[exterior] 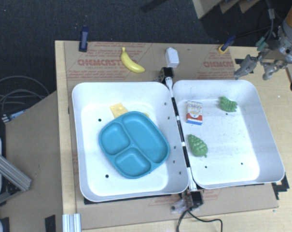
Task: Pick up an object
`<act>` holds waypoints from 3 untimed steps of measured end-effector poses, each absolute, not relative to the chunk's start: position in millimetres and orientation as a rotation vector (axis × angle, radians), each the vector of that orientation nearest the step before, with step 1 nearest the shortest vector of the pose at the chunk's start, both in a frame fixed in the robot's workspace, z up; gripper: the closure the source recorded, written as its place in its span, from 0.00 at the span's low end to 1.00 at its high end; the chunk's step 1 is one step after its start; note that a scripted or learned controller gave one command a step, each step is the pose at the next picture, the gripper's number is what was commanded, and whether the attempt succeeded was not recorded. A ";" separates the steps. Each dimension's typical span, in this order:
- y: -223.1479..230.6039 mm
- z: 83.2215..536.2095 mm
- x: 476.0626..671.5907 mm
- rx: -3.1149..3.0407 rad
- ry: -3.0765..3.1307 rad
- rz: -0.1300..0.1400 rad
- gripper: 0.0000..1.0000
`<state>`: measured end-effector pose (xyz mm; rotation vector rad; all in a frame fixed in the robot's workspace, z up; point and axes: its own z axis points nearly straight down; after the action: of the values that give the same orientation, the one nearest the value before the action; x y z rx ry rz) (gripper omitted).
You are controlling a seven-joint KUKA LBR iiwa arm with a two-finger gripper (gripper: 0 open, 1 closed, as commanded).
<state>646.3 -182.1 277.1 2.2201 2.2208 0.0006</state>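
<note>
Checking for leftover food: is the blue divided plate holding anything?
Empty. All three compartments of the blue divided plate show bare blue; the yellow piece lies outside, partly tucked under its rim.

In your left bin [83,129] sits a divided tray [132,143], a flat card [118,110] tucked under its far edge. Your right bin [261,144] holds a small carton [194,113] far left, a leafy toy [227,104] right of it, another [197,145] nearer. A banana [131,61] lies on the surface [63,66] beyond the left bin.

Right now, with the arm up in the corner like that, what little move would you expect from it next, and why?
Probably a short swing inward and down toward the small green piece. The gripper hangs outside the right bin, just past its far right corner, with nothing between its fingers, and that piece is the nearest object. The carton and the larger green piece lie further in.
</note>
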 end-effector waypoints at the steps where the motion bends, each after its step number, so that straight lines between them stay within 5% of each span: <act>1: -184.7 86.1 646.4 2.224 2.224 -0.003 0.00; 2: -159.3 85.0 667.1 2.218 2.222 0.003 0.00; 3: -159.7 95.8 667.7 2.215 2.221 0.003 1.00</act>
<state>667.7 -159.7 95.8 2.2152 2.2205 0.0030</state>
